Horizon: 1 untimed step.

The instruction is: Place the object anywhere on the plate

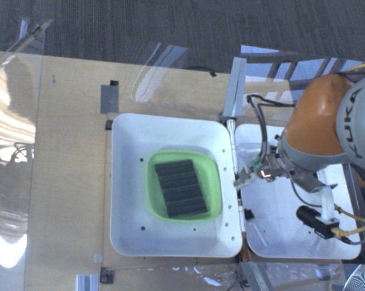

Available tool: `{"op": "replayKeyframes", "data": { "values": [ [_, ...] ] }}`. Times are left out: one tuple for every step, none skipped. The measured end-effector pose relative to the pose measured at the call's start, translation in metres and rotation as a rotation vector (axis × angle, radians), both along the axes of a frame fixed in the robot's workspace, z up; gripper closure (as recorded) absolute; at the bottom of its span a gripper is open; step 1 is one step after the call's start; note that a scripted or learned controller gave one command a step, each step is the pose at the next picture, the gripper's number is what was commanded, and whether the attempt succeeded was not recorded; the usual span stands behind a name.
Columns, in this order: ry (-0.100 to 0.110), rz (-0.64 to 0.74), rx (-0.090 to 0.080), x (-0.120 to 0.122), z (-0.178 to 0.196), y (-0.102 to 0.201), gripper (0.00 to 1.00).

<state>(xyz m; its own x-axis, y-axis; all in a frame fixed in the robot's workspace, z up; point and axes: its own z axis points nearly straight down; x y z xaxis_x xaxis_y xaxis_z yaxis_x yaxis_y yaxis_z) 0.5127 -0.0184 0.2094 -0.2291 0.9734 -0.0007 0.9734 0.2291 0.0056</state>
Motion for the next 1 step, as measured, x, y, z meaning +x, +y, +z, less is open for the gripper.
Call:
{"op": "replayKeyframes", "data": {
  "values": [
    [0.001,-0.030,0.001,-0.0246,-0.0193,0.0541,0.00]
  ]
}}
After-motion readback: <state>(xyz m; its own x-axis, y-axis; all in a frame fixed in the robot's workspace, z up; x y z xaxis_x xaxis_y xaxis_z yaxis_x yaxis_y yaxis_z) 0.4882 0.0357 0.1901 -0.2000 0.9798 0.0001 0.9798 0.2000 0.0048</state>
